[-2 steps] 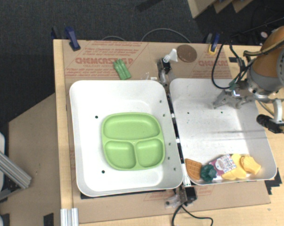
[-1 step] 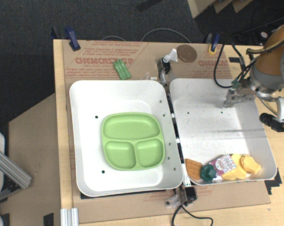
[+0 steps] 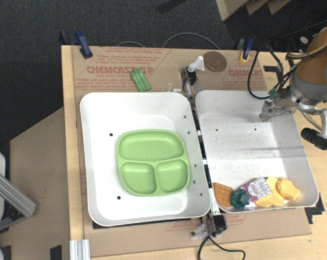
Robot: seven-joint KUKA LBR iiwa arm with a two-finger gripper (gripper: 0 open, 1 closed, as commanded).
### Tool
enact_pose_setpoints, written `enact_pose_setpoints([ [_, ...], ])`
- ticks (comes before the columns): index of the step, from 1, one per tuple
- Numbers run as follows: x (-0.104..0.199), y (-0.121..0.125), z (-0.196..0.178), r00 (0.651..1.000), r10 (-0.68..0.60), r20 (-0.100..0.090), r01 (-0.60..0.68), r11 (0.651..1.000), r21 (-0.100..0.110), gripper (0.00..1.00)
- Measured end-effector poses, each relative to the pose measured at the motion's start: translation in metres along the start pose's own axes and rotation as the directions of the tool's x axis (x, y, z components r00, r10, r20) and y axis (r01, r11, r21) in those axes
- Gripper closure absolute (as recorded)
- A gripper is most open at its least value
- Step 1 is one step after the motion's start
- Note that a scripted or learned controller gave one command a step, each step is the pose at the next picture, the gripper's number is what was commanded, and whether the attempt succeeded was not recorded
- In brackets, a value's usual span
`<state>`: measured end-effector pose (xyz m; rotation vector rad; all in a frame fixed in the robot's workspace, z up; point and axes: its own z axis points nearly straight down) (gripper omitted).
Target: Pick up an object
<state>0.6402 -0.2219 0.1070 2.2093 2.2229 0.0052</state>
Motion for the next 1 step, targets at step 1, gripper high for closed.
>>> enact_pose_setpoints([
  [1, -0.0002, 0.0008, -0.0105, 1.000, -0.002, 0.003, 0.002, 1.000, -0.003, 1.00],
])
